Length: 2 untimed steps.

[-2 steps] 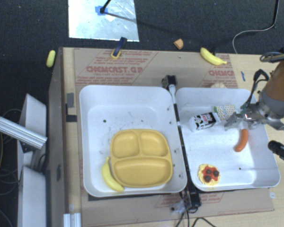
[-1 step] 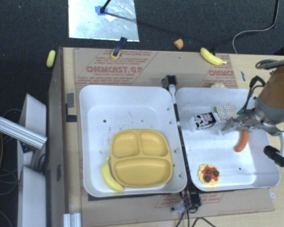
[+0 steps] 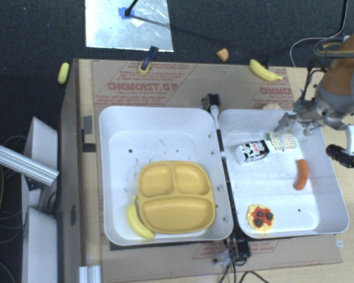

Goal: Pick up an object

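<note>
The right bin [image 3: 327, 217] holds a black-and-white milk carton [image 3: 252, 151], a small white dotted block [image 3: 282, 141], an orange sausage [image 3: 300, 174] and a small round tart with dark berries [image 3: 260, 216]. My gripper [image 3: 295, 127] hangs over the bin's far right part, just beyond the dotted block. It is open, with nothing between its fingers. The left bin [image 3: 115, 158] holds a yellow divided plate [image 3: 176, 196] and a banana [image 3: 137, 219] at the plate's left edge.
Outside the bins, a second banana [image 3: 264, 71], a small orange piece [image 3: 223, 54] and a yellow item [image 3: 63, 72] lie at the back. A black part of the arm [image 3: 342, 155] juts over the right bin's right rim.
</note>
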### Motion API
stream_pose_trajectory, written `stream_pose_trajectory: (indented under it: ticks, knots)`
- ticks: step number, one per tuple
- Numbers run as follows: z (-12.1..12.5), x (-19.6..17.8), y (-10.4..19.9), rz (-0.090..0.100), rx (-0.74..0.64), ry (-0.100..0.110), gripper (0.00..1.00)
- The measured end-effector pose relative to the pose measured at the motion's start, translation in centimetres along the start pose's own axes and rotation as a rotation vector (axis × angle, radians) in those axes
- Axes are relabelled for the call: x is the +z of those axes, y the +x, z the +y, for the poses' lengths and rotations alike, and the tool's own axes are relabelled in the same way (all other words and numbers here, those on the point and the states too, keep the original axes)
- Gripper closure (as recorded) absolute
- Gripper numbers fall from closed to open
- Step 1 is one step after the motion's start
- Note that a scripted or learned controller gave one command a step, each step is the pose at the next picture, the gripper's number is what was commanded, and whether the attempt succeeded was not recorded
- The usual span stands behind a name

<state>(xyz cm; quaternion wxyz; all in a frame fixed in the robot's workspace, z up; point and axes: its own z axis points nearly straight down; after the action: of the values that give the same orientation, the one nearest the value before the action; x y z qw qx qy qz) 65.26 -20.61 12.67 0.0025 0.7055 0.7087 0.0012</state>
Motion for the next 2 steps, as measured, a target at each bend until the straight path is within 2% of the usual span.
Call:
stream_pose_trajectory:
  ticks: [2]
  knots:
    - [-8.4, -1.2, 0.0, 0.001, 0.003, 0.003, 0.0]
